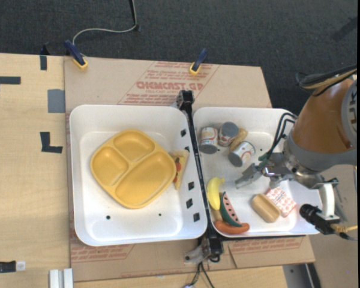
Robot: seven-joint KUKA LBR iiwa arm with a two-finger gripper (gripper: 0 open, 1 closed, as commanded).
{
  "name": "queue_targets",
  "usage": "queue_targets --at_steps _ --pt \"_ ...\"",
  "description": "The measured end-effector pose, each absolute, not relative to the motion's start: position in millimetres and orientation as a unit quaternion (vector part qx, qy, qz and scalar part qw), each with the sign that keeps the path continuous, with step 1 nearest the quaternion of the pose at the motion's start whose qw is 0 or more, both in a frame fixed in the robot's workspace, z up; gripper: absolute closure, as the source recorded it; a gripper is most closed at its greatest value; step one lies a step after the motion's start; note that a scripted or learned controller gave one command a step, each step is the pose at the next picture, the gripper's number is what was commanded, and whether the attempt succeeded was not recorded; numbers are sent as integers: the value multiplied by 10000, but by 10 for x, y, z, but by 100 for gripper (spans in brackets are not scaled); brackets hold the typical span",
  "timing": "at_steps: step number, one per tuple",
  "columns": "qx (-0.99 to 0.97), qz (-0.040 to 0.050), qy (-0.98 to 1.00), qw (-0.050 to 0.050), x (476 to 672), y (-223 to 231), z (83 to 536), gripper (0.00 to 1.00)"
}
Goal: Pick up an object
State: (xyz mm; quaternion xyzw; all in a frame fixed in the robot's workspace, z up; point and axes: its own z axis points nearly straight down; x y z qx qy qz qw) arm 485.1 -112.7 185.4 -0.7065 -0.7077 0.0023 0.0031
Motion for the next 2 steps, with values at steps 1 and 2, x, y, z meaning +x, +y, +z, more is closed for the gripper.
queue_targets --at_steps 1,2 --pt "-7079 7 -7063 -30 4853 -1217 957 0" --pt "-7073 10 -7069 -26 4862 -1214 1028 100"
